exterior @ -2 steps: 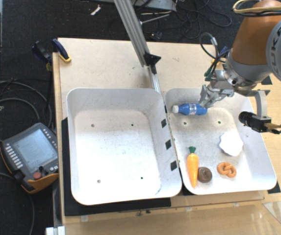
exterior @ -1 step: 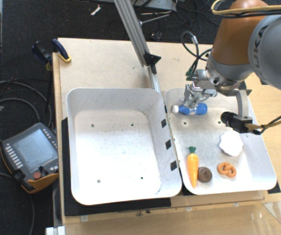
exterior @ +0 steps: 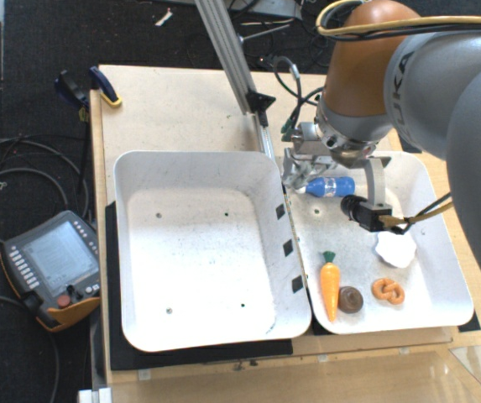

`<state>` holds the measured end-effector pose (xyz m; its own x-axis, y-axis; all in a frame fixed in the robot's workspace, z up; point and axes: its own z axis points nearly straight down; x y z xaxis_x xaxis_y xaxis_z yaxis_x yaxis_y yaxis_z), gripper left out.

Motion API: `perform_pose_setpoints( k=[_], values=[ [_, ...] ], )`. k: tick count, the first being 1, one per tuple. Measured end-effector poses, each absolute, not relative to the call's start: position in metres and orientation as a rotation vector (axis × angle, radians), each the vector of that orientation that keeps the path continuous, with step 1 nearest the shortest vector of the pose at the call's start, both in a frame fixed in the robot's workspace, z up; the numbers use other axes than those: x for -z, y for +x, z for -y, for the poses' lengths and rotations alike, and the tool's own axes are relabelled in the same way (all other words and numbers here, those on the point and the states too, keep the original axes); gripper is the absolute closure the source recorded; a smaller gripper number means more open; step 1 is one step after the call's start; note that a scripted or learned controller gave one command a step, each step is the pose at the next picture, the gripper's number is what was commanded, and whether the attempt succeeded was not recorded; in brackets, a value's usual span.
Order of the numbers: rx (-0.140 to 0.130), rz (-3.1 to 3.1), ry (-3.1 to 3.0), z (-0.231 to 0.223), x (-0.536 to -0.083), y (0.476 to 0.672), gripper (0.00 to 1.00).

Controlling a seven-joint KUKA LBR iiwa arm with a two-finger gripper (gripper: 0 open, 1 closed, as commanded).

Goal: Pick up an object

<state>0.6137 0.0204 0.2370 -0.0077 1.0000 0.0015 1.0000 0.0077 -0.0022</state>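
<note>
Right now the gripper (exterior: 307, 175) hangs at the blue bottle (exterior: 331, 186) in the right bin (exterior: 441, 292); whether its jaws are apart or together I cannot tell. Well below the bottle lie a carrot (exterior: 330, 285), brown ball (exterior: 351, 299) and pretzel (exterior: 388, 291). Probably light, stiff and slippery, the bottle seems best gripped across its middle.

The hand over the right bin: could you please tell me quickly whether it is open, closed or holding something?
Hand: low in the right bin, by the blue object; open or shut cannot be told, nor whether it holds anything.
</note>
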Motion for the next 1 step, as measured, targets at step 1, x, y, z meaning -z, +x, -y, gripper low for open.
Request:
perform_pose_setpoints(
  k=[1],
  values=[
    [0.005,2.231,-2.211,-0.0799,-0.2384,0.6275,1.0]
  ],
)
